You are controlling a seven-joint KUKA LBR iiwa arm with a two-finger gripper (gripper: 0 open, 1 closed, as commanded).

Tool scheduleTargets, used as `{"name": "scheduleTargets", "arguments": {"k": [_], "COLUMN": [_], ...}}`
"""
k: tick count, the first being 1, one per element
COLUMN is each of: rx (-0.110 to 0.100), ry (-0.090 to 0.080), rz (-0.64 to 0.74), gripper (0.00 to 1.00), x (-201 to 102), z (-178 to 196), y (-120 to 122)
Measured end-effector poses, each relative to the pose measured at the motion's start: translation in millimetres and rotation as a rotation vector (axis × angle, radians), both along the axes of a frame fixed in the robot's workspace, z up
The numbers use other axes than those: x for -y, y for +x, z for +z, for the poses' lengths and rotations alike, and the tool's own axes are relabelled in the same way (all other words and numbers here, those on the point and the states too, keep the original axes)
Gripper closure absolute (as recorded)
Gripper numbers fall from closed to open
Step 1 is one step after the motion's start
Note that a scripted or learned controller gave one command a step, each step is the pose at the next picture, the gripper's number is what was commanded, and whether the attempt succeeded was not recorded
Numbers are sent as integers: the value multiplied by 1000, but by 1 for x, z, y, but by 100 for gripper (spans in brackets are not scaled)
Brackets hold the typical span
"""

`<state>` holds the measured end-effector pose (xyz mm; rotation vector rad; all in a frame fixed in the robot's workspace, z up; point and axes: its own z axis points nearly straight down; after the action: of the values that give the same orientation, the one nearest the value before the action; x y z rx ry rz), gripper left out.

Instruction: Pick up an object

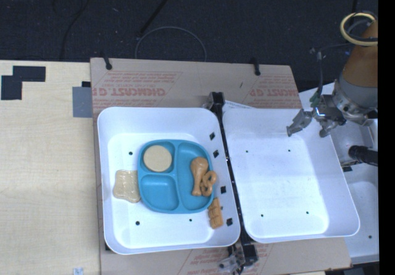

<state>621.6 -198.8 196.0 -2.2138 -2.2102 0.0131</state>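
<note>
A blue divided plate point(165, 195) lies in the left bin point(117, 126). A round tan cookie-like disc point(157, 158) sits in its upper left compartment, and a tan drumstick with a pretzel point(202, 177) lies in the right compartment. A pale bread-like slice point(126, 185) rests on the bin floor left of the plate, and a small orange-brown piece point(215, 213) lies at the plate's lower right. My gripper point(311, 124) hangs at the upper right rim of the right bin point(290, 206), far from all these objects. Its fingers are spread apart with nothing between them.
A black divider with clips point(223, 163) runs between the two bins. Cardboard point(185, 86) lies under and behind the bins. The wooden bench top point(43, 175) extends to the left. Cables trail over the dark floor at the back.
</note>
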Motion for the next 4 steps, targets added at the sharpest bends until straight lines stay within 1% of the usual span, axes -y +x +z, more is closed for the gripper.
{"name": "scheduleTargets", "arguments": {"k": [1,2,3,4], "rx": [13,9,10,12], "ry": [-3,-2,-2,-3], "rz": [2,7,7,9], "gripper": [0,0,0,100], "x": [0,-4,-6,-6], "z": [8,-53,-106,-93], "y": [3,9,9,10]}}
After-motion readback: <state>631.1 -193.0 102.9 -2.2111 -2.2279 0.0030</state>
